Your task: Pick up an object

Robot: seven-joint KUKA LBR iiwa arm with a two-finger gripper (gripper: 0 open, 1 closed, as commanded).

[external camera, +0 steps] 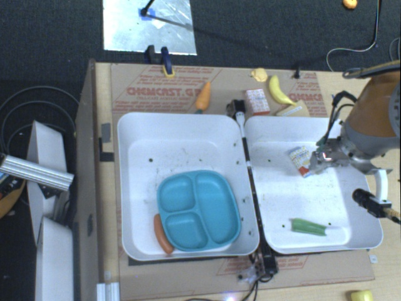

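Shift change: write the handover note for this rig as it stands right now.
Gripper: low in the right bin, at a small white-and-red packet; finger state unreadable, so no grasp confirmed.
Right bin also holds a green pod near its front.
Left bin: blue divided plate, orange sausage beside it.
Behind the bins: carrot, banana.
Done: arm positioned at the packet.
Left: confirm a grip and lift.

Two white bins (188, 130). Blue divided plate (198, 210), orange sausage (162, 233) beside it. A green pod (309, 227) in the right bin, a white-and-red packet (301, 160). Yellow banana (279, 91), orange carrot (203, 96), tan tabletop (156, 86) printed in red letters.
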